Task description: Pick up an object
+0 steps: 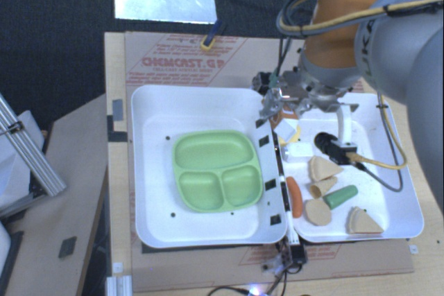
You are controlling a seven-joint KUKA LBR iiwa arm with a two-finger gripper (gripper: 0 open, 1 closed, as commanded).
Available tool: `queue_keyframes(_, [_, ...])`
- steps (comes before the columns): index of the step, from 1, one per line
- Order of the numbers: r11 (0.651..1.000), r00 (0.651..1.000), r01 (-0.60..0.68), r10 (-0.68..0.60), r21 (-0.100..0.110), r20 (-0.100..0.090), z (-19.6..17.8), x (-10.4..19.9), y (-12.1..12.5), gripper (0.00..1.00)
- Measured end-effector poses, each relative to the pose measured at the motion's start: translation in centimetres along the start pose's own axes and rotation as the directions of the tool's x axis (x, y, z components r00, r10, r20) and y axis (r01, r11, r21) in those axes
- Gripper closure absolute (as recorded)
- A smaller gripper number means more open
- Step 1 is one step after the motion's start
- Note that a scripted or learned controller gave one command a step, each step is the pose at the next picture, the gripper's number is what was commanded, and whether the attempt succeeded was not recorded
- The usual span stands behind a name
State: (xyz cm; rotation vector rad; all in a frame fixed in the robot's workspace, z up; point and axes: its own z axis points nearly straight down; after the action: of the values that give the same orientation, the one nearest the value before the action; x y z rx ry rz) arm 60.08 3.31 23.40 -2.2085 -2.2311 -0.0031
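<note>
My tool (300, 123) hangs over the upper left corner of the right bin (406, 215), close beside the divider where the two bins meet, and my wrist covers most of it, so I cannot tell how it stands or whether anything is in it. I judge the step in hand to be the descent onto a pick.

The things I could take all lie in the right bin, toward the lower middle of the frame: an orange carrot-shaped piece (295, 196) right against the divider, a green cylinder (340, 196) a little to its right, and tan wedge and round pieces (320, 170) around them, with another tan wedge (362, 221) near the bin's lower right. Something orange and yellow (286, 129) lies just under my wrist near the divider, too hidden to name. The left bin (149, 149) holds a green compartment tray (215, 170), which sits flat and wide and looks a poor choice.

To do this well, I should choose a piece standing apart from its neighbours. The green cylinder touches the tan pieces, so I would close across its narrow width. The carrot piece hugs the wall, leaving little room for one side of my tool. I should also keep the dangling cable (378, 166) off the pieces.
</note>
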Motion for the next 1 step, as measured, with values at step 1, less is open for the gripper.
queue_keyframes(1, [1.0, 1.0, -0.001, 0.001, 0.003, 0.001, 1.68, 4.96, -2.58, 1.0])
